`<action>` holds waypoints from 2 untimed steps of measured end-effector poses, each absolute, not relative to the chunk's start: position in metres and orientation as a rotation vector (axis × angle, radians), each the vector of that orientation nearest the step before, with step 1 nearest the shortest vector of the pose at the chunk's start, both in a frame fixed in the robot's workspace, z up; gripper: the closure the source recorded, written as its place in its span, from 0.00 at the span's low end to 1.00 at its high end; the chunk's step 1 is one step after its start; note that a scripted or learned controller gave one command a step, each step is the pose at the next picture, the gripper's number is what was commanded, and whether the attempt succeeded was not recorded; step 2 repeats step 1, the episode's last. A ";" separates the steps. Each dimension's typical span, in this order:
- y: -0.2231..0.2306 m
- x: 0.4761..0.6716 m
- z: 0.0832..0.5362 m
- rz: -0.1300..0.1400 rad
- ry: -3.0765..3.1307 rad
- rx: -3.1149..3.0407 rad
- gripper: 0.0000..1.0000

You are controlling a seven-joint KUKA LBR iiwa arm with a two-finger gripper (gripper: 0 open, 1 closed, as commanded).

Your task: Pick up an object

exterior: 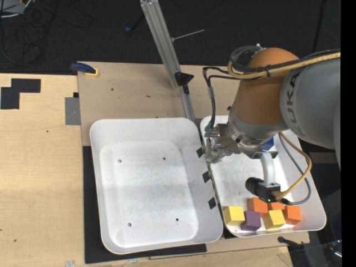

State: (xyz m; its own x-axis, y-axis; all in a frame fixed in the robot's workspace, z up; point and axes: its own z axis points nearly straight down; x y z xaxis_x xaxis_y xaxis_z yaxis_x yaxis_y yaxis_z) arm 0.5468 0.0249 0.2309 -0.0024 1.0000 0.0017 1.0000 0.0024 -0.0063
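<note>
From where I stand, the gripper (217,148) hangs over the far left part of the right bin (314,222), open or closed I cannot tell, while the yellow, purple and orange blocks (253,220) huddle well apart from it along the bin's near edge.

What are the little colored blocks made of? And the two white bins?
The blocks look like painted wood or hard plastic: flat matte faces, crisp edges, one solid color each. I can't tell which of the two. The left bin and right bin look like molded plastic: smooth white walls, rounded corners and a faint sheen.
</note>
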 end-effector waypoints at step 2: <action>0.067 0.518 0.220 0.007 -2.221 -2.214 1.00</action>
